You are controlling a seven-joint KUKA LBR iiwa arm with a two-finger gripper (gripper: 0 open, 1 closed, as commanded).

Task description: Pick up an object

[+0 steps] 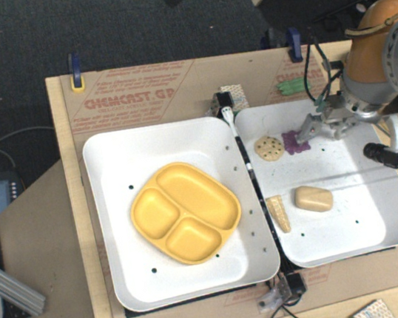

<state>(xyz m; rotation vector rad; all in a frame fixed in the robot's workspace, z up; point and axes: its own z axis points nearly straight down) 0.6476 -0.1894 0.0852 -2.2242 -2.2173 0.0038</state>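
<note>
The right bin [376,235] holds a round speckled cookie [268,147], a small purple object [296,140], a tan oval block [314,198] and a pale yellow corn cob [279,213] lying along its left wall. My gripper [313,129] hangs low over the back of this bin, just right of the purple object and touching or nearly touching it. Whether the purple object is gripped cannot be made out. The grey arm [374,82] reaches in from the right.
The left bin [128,278] holds a yellow three-compartment plate [185,211]. A green item [292,87] lies on the bench behind the right bin. Blue clamps [78,80] sit at the board's back edge.
</note>
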